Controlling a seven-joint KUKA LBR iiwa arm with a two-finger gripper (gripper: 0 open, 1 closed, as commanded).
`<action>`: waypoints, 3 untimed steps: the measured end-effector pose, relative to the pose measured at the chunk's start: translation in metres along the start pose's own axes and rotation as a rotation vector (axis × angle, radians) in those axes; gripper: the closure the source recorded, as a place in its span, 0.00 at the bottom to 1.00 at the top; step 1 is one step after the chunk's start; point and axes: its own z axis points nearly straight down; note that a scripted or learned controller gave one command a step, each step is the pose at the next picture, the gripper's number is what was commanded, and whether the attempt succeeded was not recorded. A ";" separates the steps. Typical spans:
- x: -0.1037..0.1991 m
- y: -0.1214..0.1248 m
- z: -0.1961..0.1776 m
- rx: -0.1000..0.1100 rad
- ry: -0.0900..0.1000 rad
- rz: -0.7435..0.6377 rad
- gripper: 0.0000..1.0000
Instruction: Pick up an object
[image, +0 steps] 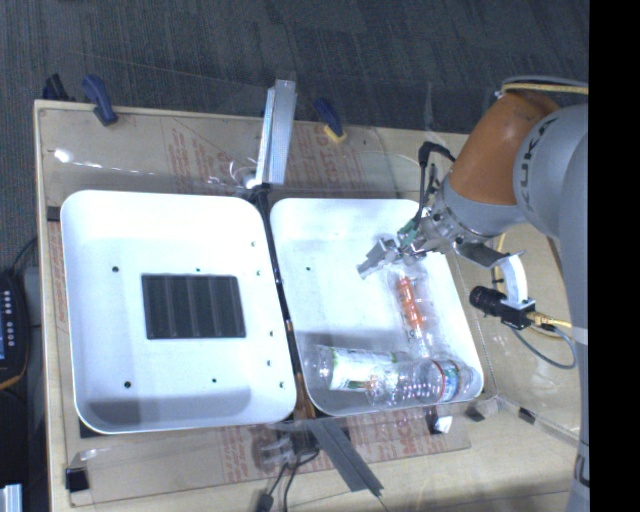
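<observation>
on the counter (150, 455), the right bin (300, 240) holds a clear plastic bottle with a green label (385, 375) lying on its side along the near wall. just beyond it, a slimmer clear bottle with orange inside (412, 305) lies lengthwise beside the right wall. farther on, the jaws (385, 252) hang over the bin's far right part, by that slim bottle's far end; i cannot tell whether they are open or closed. the left bin (90, 230) shows a dark ribbed panel (193, 306) at its middle.
</observation>
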 end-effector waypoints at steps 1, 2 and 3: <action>-0.002 0.008 0.009 -0.002 -0.002 -0.054 0.00; 0.003 -0.027 0.024 0.002 0.000 0.160 0.00; 0.002 -0.024 0.004 -0.003 -0.003 0.112 0.00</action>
